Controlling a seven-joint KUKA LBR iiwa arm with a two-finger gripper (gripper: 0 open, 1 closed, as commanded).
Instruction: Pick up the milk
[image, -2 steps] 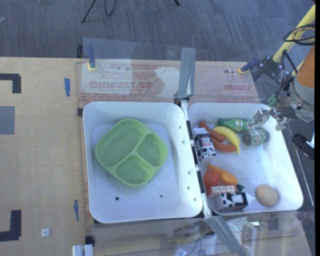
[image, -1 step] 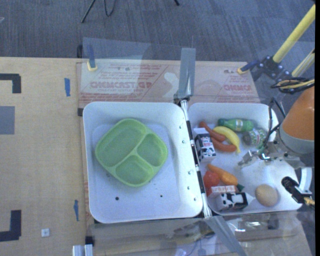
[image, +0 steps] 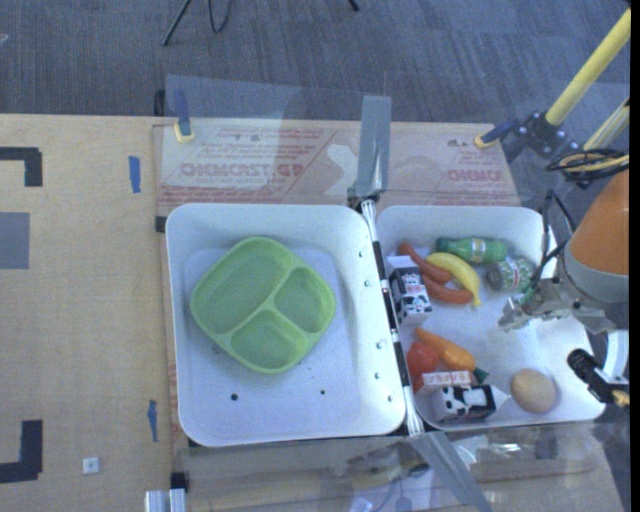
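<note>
A small black-and-white cow-patterned milk carton (image: 410, 294) lies at the left edge of the right bin (image: 500, 215), against the divider. A second cow-patterned carton (image: 466, 401) with a red-and-white end lies at the bin's front. My gripper (image: 522, 311) hangs over the right part of this bin, below the orange band (image: 606, 240). It is about a hand's width right of the first carton and above the second, touching neither.
The right bin also holds a green bottle (image: 473, 247), a banana (image: 455, 272), a red sausage (image: 438, 277), a can (image: 512, 272), an orange vegetable (image: 440, 352) and a tan egg-shaped item (image: 533, 390). A green divided plate (image: 262, 303) sits in the left bin (image: 200, 400).
</note>
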